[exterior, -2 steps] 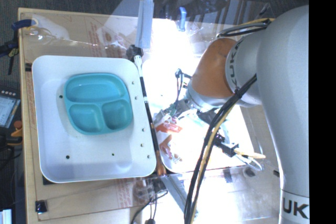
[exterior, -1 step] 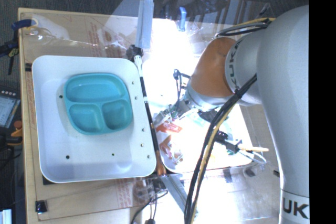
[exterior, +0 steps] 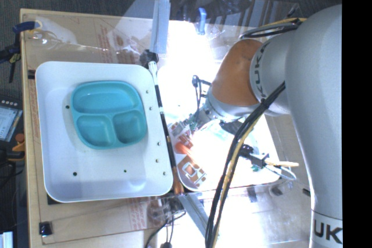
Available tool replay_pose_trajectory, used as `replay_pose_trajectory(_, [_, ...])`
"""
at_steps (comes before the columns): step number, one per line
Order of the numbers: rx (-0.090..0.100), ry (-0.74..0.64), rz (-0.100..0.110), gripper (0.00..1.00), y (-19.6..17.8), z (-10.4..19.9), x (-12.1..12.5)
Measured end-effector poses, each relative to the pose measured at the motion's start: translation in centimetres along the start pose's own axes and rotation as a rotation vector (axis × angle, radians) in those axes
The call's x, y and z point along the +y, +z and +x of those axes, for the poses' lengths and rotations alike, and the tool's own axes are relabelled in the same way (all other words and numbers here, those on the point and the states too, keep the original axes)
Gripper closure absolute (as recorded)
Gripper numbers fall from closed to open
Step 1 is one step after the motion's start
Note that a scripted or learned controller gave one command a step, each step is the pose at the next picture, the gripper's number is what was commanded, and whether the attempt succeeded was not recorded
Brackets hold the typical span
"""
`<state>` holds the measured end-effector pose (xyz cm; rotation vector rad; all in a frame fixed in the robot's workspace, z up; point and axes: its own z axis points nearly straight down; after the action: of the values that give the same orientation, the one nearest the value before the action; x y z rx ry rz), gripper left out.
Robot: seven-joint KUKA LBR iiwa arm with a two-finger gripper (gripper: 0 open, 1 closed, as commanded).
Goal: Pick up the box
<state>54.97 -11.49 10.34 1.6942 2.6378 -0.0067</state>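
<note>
End effector (exterior: 187, 125) sat low in the overexposed right bin (exterior: 256, 183), just right of the left bin (exterior: 52, 183); finger state could not be determined. Box (exterior: 192, 171) lay just below it, near the bins' divider.

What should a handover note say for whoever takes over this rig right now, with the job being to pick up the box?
Gripper: low in the right bin, near the divider between the bins; glare hides its fingers, so its state cannot be told.
Box: nothing I can firmly call the box. Small orange and patterned items lie just below the gripper, washed out by light.
Left bin: holds a teal divided tray.
Done: no lift visible.
Left: locate the box, grasp it, raise it.
</note>
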Motion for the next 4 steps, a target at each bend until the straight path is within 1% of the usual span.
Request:
replay_pose_trajectory(1, [-0.004, 0.002, 0.000, 0.00, -0.1, -0.2, -0.1])
replay_pose_trajectory(2, [-0.004, 0.051, -0.004, 0.00, 0.9, 0.6, -2.7])
replay_pose_trajectory(3, [-0.008, 0.085, -0.007, 0.00, 0.8, 1.1, -3.3])
replay_pose_trajectory(4, [-0.018, 0.130, -0.012, 0.00, 0.6, 2.7, -5.6])
